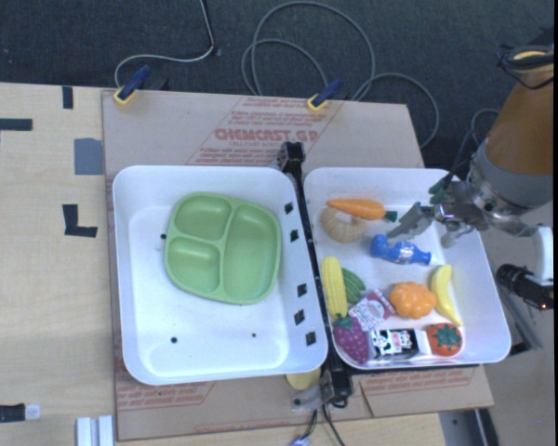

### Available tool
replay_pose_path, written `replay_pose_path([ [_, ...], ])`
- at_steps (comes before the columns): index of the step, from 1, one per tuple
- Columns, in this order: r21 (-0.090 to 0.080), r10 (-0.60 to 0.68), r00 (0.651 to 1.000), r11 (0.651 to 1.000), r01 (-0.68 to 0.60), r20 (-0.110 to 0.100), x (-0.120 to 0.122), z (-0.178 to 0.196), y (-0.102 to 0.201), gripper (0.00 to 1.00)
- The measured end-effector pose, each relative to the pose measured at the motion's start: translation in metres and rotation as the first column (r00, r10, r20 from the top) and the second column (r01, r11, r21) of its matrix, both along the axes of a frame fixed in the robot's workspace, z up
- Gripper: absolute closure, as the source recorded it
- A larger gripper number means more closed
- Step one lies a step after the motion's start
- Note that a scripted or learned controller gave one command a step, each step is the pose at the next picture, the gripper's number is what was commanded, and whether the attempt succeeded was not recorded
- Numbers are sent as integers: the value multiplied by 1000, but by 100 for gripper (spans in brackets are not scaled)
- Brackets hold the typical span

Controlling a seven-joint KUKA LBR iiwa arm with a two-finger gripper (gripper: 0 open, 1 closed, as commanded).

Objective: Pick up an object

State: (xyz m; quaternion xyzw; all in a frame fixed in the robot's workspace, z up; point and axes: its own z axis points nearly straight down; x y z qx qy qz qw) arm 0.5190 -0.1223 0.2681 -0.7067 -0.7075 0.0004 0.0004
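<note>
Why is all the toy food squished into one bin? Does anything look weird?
Nothing looks broken or spilled. The toy food is just heaped in the right bin, while the left bin holds a green divided plate. The gripper hovers above the blue bottle.

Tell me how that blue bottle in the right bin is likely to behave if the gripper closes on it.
The blue bottle lies on its side, so its rounded body will probably roll or squirt sideways under a pinch. It looks like smooth toy plastic, likely light and slippery. The gripper sits just above it; the banana beside it might get nudged.
</note>
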Motion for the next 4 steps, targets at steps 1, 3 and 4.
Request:
replay_pose_path([
  [1,1,-6,1000,1000,6,-11,-18,-125,-54,0],
  [3,-2,-2,1000,1000,2,15,-30,-167,-26,100],
  [4,2,9,1000,1000,-9,8,-29,-79,60,100],
])
